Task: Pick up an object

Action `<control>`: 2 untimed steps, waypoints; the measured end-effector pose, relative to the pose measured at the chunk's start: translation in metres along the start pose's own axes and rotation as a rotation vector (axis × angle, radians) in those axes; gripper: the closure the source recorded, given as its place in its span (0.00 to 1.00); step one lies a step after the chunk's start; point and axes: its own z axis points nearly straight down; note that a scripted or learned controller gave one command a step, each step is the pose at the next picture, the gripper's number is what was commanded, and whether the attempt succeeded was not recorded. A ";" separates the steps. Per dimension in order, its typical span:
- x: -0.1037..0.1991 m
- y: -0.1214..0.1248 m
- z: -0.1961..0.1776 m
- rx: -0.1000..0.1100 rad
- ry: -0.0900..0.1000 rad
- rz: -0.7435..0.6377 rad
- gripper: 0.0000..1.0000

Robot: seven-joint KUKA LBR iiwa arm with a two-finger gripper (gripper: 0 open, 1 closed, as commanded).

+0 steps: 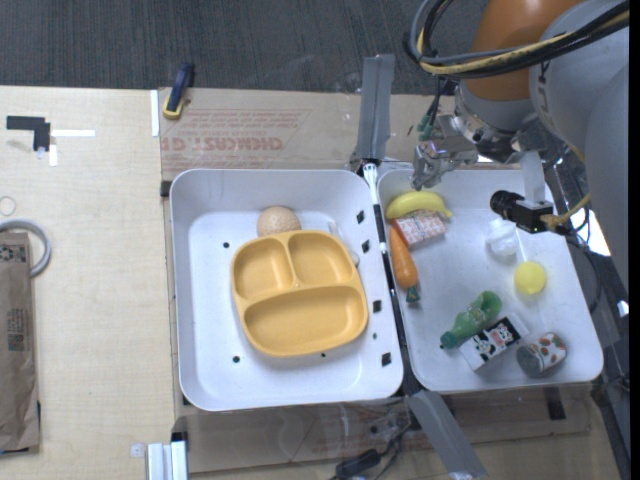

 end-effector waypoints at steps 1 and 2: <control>-0.026 -0.004 0.021 0.000 0.000 -0.078 1.00; -0.035 -0.006 0.021 0.000 0.000 -0.224 1.00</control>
